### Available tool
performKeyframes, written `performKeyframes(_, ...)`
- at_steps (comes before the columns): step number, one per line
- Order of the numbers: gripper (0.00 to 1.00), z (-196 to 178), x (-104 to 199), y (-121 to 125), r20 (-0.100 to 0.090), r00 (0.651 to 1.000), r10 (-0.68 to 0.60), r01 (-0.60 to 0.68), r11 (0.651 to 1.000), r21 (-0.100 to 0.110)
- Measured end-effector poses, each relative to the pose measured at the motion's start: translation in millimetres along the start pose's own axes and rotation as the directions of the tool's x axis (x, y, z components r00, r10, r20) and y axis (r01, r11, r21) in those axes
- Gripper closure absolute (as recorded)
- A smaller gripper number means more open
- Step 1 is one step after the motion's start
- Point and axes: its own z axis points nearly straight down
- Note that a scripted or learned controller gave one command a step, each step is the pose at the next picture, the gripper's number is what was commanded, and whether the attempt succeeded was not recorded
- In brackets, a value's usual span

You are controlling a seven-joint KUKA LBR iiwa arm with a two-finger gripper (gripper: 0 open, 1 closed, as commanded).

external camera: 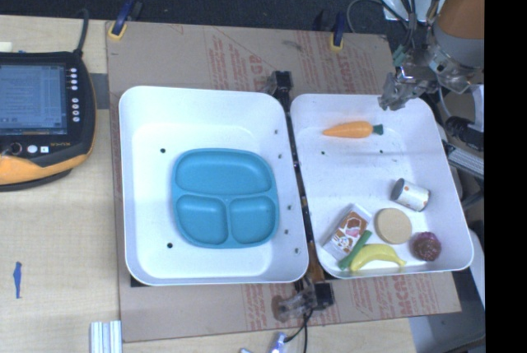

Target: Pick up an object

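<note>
claw [398,94] small and blurred over right bin [428,117] rim, arm [458,22] cropped

Arm [461,14] cut off at right edge.

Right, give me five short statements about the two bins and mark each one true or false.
1. The blue divided tray lies in the left bin. True.
2. The carrot lies in the left bin beside the tray. False: it lies in the right bin, near its far end.
3. The claw holds the banana. False: the banana lies at the right bin's near edge, apart from the claw.
4. The claw hangs over the right bin's far right corner. True.
5. A handheld screen unit sits on the bench left of the bins. True.
</note>
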Motion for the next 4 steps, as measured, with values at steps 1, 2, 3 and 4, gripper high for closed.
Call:
performKeyframes(1, 1.0, -10.5, -0.5, 0.1, 0.0, 1.0, -0.004, 0.004, 1.0, 0.002)
performKeyframes(2, 1.0, 53.1, 24.2, -77.7, 0.001, 1.0, 0.0, 0.0, 1.0, 0.005)
performKeyframes(3, 1.0, -27.2, 46.2, -24.3, 0.001, 1.0, -0.001, 0.001, 1.0, -0.001)
performKeyframes(4, 0.0, -26.2, 46.0, -24.9, 0.001, 1.0, 0.0, 0.0, 1.0, 0.001)
